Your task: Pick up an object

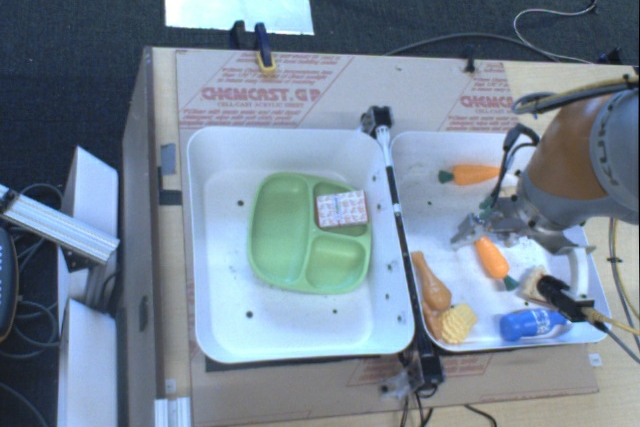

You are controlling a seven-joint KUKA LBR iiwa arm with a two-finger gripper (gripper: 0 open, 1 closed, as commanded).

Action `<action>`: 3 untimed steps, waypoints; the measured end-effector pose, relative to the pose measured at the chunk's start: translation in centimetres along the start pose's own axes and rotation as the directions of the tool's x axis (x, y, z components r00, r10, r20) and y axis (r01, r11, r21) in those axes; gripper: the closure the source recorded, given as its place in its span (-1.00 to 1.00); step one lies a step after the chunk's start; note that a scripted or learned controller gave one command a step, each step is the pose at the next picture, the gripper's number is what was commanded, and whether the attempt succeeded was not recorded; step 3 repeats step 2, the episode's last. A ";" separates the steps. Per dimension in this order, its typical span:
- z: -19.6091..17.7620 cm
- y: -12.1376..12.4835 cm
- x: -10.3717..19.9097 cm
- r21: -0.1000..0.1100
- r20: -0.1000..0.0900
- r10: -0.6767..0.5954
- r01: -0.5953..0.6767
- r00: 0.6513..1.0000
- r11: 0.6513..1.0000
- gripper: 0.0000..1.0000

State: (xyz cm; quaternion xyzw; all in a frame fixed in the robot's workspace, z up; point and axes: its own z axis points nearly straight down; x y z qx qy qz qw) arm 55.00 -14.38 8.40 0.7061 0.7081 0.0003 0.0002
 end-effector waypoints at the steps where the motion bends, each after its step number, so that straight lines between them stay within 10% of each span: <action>1: -1.1 0.1 0.0 -0.002 0.001 -0.002 0.002 1.000 1.000 1.00; 2: -10.4 4.8 3.1 -0.004 0.000 -0.002 0.002 1.000 1.000 1.00; 3: -10.4 4.8 3.1 -0.004 0.000 -0.002 0.002 1.000 1.000 1.00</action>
